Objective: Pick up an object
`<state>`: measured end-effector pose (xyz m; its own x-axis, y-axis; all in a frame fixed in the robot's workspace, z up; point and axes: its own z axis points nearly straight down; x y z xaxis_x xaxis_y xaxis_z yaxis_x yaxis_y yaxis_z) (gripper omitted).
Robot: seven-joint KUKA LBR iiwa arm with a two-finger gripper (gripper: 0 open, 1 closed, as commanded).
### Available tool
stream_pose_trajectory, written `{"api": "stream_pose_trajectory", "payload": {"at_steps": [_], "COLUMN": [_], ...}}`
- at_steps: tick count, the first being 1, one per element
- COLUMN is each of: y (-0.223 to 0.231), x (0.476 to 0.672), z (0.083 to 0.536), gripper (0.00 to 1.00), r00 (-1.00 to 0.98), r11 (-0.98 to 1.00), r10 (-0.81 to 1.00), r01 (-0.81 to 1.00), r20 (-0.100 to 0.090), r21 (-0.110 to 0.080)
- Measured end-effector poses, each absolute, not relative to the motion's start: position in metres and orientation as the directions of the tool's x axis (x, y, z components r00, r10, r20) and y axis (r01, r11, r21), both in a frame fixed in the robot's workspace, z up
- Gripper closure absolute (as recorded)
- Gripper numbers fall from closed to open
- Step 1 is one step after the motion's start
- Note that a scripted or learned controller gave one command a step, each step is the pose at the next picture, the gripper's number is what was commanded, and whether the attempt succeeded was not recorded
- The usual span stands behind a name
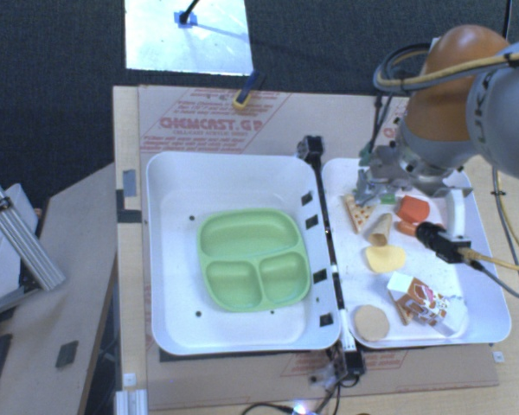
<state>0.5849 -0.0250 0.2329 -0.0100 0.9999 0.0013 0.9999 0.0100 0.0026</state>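
Several toys are lying crowded in the right bin (500, 318), and the hand (374, 188), its opening impossible to tell here, is hovering seemingly over the waffle wedge (355, 212), risking nudging the neighbouring cone (380, 227) instead of gripping anything.

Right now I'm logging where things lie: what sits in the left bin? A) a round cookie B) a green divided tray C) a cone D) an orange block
B: the green divided tray lies alone in the left bin, while the small food pieces lie in the right bin.
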Motion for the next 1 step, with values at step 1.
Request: {"api": "stream_pose_trajectory", "payload": {"at_steps": [1], "y": [0.0182], "x": [0.5963], "z": [0.2309], "gripper": [1.0], "r00": [-0.009], "r11": [0.009], "r10": [1.0], "r01": [1.0], "r20": [0.001], "r21": [0.003]}}
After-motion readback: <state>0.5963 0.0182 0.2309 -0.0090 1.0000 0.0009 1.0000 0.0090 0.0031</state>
